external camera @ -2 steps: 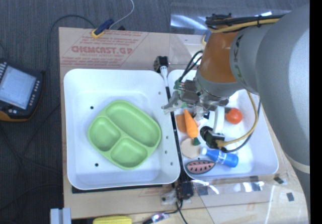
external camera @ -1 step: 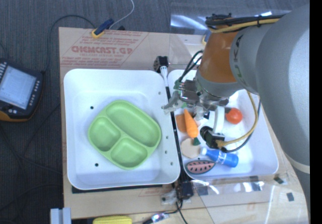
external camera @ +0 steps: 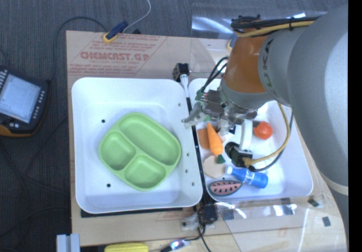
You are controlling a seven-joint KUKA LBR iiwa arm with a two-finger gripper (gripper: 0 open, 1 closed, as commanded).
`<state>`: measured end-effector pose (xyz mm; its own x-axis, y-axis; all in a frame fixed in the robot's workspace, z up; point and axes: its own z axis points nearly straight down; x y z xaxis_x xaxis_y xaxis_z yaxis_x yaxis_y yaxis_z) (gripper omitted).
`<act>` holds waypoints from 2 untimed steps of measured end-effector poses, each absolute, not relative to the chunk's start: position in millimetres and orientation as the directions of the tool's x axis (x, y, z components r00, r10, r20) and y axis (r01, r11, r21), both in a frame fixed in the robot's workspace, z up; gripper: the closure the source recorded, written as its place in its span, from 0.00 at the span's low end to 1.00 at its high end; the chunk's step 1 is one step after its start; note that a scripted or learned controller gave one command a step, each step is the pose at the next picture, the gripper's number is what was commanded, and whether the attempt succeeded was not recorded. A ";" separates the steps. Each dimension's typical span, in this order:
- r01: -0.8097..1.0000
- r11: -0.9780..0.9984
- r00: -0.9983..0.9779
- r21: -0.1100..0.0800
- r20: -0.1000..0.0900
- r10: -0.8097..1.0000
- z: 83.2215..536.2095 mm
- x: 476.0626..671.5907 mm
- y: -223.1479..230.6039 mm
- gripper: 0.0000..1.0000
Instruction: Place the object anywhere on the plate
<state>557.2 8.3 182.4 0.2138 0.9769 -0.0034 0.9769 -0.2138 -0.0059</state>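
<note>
The plate [external camera: 140, 151] is pale green, with rounded corners and three compartments: one long section along its upper right and two smaller ones at its left and bottom. It lies flat, turned at a slant, in the middle of the left bin [external camera: 85, 103], with all three sections bare.

The carrot [external camera: 214, 138] is orange, short and tapered. It lies in the right bin [external camera: 297, 180], close to that bin's left wall, running from upper left to lower right. The pincer [external camera: 222, 122] is right over its upper end; whether the carrot sits between the fingers cannot be told. Carrot and plate are well apart, with the bin walls between them.
</note>
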 end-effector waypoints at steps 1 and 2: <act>0.977 -0.214 0.214 -0.006 -0.003 0.977 182.4 557.2 8.3 0.00; 0.977 -0.214 0.214 -0.006 -0.003 0.977 182.4 557.2 8.3 0.00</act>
<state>557.2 8.3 182.4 0.2138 0.9769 -0.0034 0.9769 -0.2138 -0.0059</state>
